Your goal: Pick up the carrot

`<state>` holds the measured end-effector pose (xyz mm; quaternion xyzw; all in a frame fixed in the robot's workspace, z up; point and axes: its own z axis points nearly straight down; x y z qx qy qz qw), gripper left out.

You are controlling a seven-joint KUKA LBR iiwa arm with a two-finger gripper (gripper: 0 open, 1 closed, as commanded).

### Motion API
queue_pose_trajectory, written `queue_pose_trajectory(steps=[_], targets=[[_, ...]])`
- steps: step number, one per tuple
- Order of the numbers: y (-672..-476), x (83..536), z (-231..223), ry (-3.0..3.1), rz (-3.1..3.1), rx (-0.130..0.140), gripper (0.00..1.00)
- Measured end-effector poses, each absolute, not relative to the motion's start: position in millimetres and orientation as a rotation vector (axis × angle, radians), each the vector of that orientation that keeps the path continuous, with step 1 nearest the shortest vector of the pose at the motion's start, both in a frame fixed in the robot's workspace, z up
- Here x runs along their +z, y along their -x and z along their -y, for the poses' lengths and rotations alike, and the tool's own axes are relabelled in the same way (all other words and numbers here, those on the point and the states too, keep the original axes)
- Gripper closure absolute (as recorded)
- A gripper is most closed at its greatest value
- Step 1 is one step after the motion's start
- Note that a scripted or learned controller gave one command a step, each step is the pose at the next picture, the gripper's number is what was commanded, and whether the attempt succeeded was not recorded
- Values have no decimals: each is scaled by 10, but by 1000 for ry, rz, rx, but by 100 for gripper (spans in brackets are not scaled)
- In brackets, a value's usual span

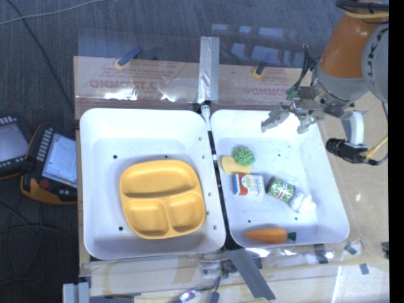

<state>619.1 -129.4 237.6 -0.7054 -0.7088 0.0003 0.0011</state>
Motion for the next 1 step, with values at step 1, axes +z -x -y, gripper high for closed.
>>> queue_pose_trajectory(steps=[1], targets=[[-6377, 2187, 1102, 2487, 1916, 4, 0]])
